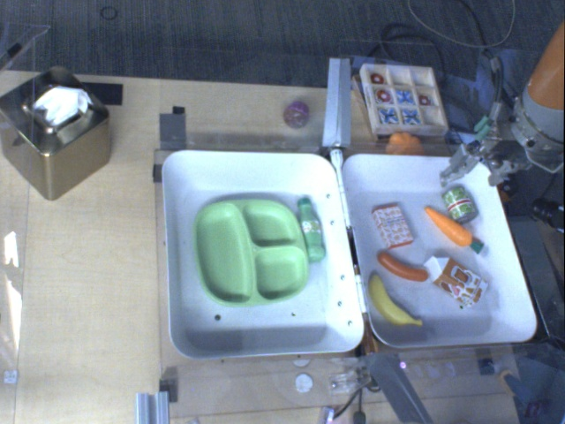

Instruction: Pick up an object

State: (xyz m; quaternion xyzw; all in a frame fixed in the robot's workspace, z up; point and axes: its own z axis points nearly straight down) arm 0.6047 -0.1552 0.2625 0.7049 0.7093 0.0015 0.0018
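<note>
Looks like a robotics lab setup, not anyone's kitchen. Two white bins [265,338] sit side by side on a plywood bench [79,290], left of the jaws, bolted in with metal brackets [335,104]. Loose cables [459,16] trail across dark carpet behind.

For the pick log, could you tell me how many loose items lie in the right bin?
6: a can at the back, carrot beside it, patterned packet mid-bin, sausage below, banana at the front, snack packet front right.
</note>
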